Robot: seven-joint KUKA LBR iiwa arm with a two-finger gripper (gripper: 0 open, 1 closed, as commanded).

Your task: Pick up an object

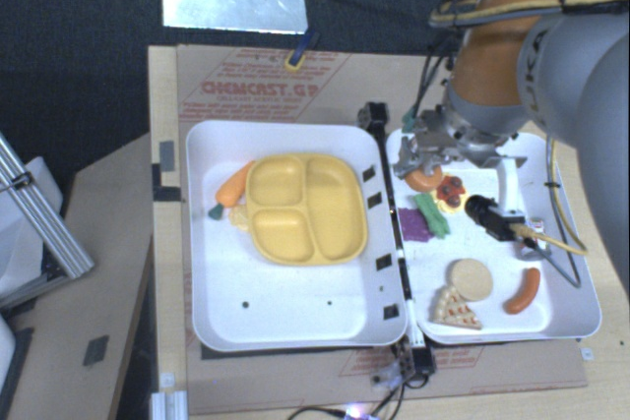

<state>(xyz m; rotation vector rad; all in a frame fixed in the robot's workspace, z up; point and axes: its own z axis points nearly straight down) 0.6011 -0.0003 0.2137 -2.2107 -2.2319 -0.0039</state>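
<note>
Tool (421, 160) is lowered at right bin's (571, 310) far-left corner, directly over orange item (425, 180); finger state cannot be told.

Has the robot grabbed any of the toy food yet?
Not that I can see. The gripper is low in the right white bin, right over the orange round toy. Nothing looks lifted: the green stick, tan cookie and orange sausage lie in the bin. Grabbing and lifting are left.
</note>
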